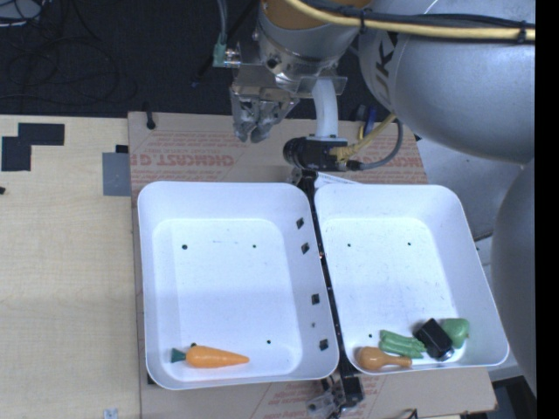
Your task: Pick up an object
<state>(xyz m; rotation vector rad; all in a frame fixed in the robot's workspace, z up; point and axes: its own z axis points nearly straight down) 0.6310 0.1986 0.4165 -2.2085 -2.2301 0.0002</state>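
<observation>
We see an orange carrot [214,356] lying in the lower left corner of the left bin [157,234]. In the right bin [472,234], lower right, a green pod [402,344], a black block [433,339] and a tan pear-shaped piece [382,359] cluster together. The gripper [257,127] hangs at upper centre, clenched, grasping nothing.

Most of the left bin [166,234] floor lies open; only a carrot [214,357] hugs its near edge. The right bin's [463,225] near corner looks crowded by a toy cluster [419,343].
</observation>
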